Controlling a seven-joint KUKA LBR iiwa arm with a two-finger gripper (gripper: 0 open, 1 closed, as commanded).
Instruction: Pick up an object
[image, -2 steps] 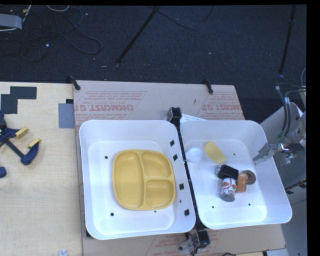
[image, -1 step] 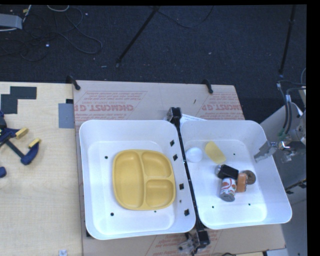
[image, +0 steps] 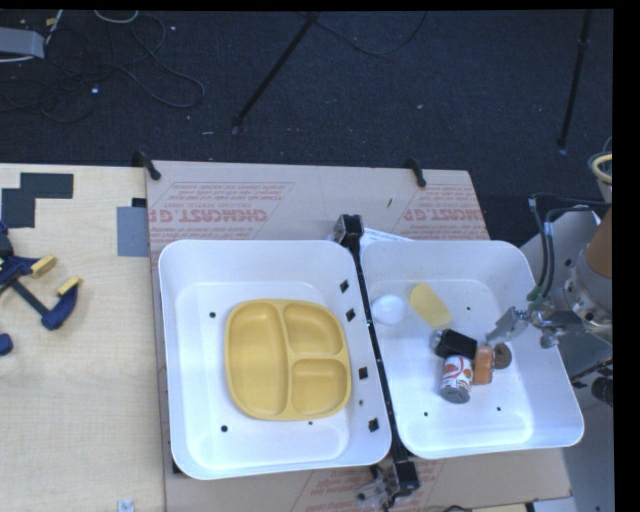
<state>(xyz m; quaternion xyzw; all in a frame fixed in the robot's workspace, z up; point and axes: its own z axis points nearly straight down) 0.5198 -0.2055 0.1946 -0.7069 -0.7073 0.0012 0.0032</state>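
Nothing picked yet. Right bin: soda can near centre, orange item touching it at 3 o'clock, black piece at 12, then yellow block and white ball. Gripper at bin's 3 o'clock, finger state unclear, nothing visibly held. Whole grasp remains.

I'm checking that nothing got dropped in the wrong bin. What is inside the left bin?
The left bin holds one yellow divided tray, lying flat with three compartments, nothing visible in them. Whatever might lie beneath the tray is covered.
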